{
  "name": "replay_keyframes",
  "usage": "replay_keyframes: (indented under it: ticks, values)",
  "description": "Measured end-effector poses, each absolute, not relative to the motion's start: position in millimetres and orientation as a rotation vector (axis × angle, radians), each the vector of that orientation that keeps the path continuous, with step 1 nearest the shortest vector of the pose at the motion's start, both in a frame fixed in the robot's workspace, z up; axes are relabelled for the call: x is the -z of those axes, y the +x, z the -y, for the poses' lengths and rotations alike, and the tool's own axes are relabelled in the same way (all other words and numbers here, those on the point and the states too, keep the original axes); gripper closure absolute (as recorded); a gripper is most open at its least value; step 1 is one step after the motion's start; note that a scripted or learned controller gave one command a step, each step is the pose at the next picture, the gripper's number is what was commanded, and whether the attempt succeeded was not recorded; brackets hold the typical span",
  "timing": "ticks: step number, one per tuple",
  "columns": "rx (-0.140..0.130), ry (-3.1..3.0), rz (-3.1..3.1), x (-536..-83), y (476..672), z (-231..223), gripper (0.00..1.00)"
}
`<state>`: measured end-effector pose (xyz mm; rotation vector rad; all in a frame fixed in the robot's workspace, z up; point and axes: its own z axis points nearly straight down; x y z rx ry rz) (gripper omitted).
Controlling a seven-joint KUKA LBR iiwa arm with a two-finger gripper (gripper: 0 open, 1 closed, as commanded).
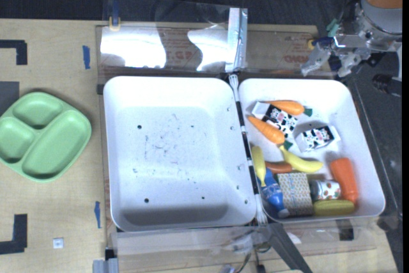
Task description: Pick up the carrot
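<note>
The tabletop (51,41) bears two white bins; the right bin (358,113) holds a crowd of toy food. There the carrot (266,130) lies slantwise near the left wall, touching a black-and-white cow-patterned carton (281,118). It looks like light, stiff, smooth plastic, best pinched across its thick middle. The claw (332,61) hangs beyond the bin's far right corner, touching nothing; whether it is spread I cannot tell.
</note>
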<state>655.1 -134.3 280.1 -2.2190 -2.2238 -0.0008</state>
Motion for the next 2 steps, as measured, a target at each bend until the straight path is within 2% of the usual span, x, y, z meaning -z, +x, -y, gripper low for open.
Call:
replay_keyframes:
  ticks: [1,2]
  values:
    - [0.002,-2.177,2.266,-189.2,630.0,147.6,0.00]
    - [0.002,-2.099,2.339,-165.6,643.0,146.3,0.00]
